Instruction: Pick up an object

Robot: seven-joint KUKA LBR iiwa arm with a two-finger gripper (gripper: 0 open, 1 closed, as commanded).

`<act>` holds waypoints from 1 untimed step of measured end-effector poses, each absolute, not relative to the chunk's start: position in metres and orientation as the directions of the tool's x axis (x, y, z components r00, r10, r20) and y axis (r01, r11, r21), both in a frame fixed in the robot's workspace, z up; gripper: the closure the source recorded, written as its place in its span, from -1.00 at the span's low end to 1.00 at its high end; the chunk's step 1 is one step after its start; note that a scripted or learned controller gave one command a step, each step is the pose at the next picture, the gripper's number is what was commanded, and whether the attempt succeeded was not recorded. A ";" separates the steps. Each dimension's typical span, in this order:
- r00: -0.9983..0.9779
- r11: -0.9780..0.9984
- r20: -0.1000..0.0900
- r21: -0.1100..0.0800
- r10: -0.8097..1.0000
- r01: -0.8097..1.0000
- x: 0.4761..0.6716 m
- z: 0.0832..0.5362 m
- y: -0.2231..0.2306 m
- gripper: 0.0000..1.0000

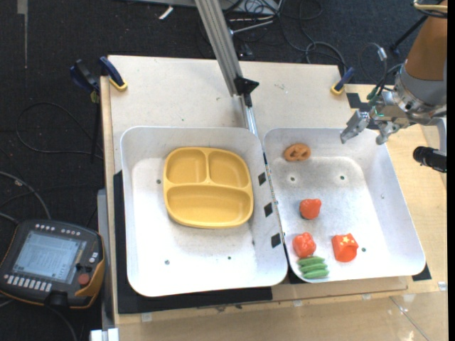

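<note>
Gripper (365,128) hovered over the right bin's (398,212) far-right corner, fingers spread wide and empty; you had the pretzel (296,152) nearest for picking.

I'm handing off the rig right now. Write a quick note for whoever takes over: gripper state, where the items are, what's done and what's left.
Gripper: jaws open, holding nothing, above the right bin's upper right rim.
Right bin: pretzel near the top, red piece mid-bin, another red piece, a red piece with a yellow spot and green pea pod along the near edge.
Left bin: yellow divided plate.
Done: no pick yet.
Left: descend, grasp one item, lift.
</note>
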State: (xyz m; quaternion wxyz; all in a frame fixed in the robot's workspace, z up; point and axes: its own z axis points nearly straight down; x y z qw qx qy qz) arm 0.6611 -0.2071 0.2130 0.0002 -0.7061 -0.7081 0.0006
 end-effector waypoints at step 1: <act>-0.003 0.003 -0.001 -0.002 1.000 1.000 0.661 0.213 -0.207 -1.00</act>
